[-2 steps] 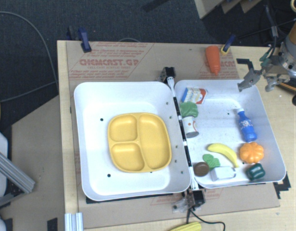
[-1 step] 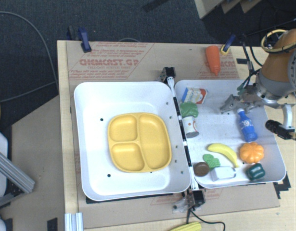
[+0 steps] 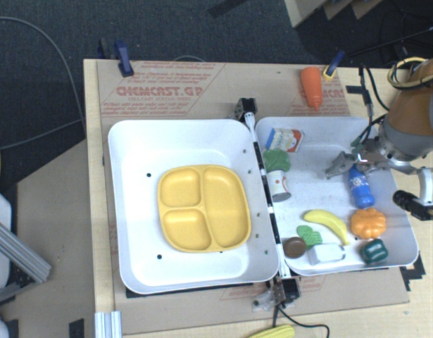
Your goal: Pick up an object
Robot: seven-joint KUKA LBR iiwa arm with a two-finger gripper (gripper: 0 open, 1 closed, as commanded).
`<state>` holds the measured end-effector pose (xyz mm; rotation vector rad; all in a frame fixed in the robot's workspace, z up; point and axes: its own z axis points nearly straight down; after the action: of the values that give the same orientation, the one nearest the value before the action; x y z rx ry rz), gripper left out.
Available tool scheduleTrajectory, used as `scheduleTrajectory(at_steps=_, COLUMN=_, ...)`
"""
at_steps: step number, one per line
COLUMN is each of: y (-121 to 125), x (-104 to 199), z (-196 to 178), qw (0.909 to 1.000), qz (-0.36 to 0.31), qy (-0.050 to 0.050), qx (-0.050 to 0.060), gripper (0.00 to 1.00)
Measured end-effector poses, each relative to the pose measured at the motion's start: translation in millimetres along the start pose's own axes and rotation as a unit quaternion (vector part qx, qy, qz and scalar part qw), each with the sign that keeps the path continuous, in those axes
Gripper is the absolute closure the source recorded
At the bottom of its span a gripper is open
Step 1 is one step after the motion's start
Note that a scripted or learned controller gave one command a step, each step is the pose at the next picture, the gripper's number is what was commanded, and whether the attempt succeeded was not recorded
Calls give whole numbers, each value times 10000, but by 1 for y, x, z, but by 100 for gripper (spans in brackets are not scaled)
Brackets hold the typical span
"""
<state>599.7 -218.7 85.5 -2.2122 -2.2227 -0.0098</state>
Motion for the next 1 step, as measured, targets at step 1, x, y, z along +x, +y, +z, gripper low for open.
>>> scheduleTrajectory(at_steps=1, y=0, x=-2, z=-10, qw=10000, qz=4, qy=-27, qx=-11, gripper=100)
